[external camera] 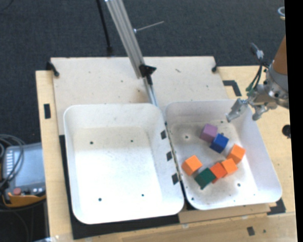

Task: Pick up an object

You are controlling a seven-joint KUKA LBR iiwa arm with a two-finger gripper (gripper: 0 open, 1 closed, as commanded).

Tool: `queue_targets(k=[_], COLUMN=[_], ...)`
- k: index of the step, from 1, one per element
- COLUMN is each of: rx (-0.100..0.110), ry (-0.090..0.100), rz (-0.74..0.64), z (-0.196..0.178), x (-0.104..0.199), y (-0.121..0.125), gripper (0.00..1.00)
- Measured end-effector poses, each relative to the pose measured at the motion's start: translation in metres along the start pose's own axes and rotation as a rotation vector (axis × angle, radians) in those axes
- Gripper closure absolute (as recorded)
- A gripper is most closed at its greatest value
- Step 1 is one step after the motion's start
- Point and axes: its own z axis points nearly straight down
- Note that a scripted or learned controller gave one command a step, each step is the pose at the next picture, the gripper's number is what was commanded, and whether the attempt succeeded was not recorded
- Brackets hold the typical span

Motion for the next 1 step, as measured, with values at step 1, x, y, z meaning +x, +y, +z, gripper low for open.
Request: queue_targets(k=[1], rx=[0.001], ry=[0.001], rz=[0.000], z=[0.0552], x=[0.0075], y=[-0.0062], gripper=[0.00])
